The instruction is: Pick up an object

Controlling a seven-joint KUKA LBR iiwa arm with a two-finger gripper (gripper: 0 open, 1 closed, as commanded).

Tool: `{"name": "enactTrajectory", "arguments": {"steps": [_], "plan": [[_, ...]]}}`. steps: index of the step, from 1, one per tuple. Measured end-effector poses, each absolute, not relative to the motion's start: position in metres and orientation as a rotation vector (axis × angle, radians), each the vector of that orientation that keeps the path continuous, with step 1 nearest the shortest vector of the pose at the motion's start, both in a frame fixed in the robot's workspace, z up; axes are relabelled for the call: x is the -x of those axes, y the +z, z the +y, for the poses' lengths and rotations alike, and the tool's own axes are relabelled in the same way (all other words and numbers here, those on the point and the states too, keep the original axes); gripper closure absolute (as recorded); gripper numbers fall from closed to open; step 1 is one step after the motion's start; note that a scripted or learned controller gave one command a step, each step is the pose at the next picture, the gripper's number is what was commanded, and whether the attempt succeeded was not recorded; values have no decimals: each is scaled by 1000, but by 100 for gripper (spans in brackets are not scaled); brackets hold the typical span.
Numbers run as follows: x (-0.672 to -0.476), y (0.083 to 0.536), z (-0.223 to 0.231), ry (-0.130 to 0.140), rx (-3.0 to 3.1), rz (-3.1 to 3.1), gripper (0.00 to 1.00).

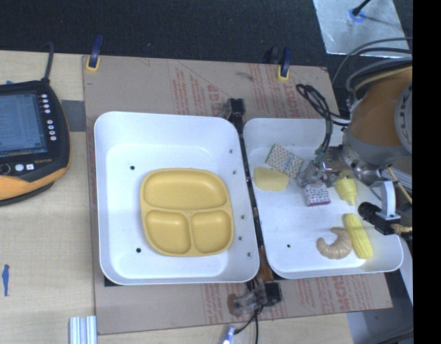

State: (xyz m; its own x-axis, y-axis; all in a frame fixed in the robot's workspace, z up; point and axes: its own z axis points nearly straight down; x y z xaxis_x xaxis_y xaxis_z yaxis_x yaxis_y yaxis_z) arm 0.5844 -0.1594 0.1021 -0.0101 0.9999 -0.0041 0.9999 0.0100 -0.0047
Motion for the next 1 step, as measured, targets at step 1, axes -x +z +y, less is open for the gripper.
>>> {"name": "enactTrajectory", "arguments": {"steps": [1], "plan": [[-569, 192, -71, 4, 2211, -2230, 100]]}}
